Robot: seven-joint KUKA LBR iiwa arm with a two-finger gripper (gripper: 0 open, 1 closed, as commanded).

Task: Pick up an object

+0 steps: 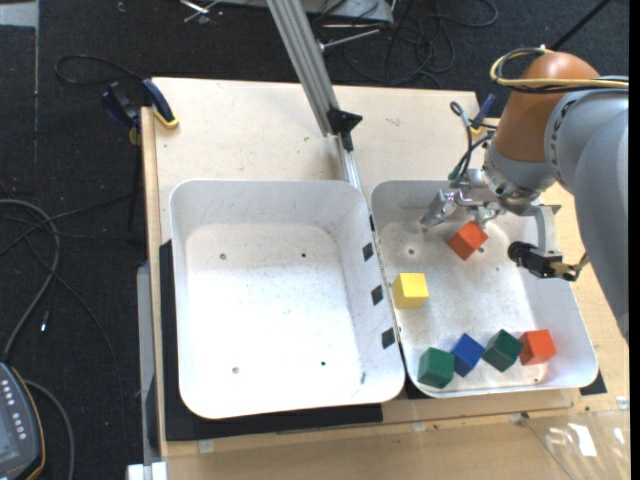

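Where the right bin [478,303] curved toward the camera, four blocks lay in a loose row by its near rim: a left green block [436,366], a blue block [467,353] touching it, a right green block [502,349] just beside the blue one, and a near orange block [538,346] at the row's right end. Farther in, a yellow block [410,288] sat alone near the bin's left wall, well apart from the row.

Beyond it, toward the bin's far side, a tilted orange block [467,240] stood on one corner right under the gripper [460,211], touching or nearly touching its lower end. Whether the gripper had clamped on that block or hung loose above it could not be told, since the wrist covered the place where they met. The arm [585,138] came in from the right, its orange band [540,93] above the wrist.

The left bin [182,208] lay alongside on the bench [250,128]. At the far side a metal strut [300,58] slanted down to the gap between the bins, and a blue and yellow clamp [150,100] sat at the bench's far left corner.
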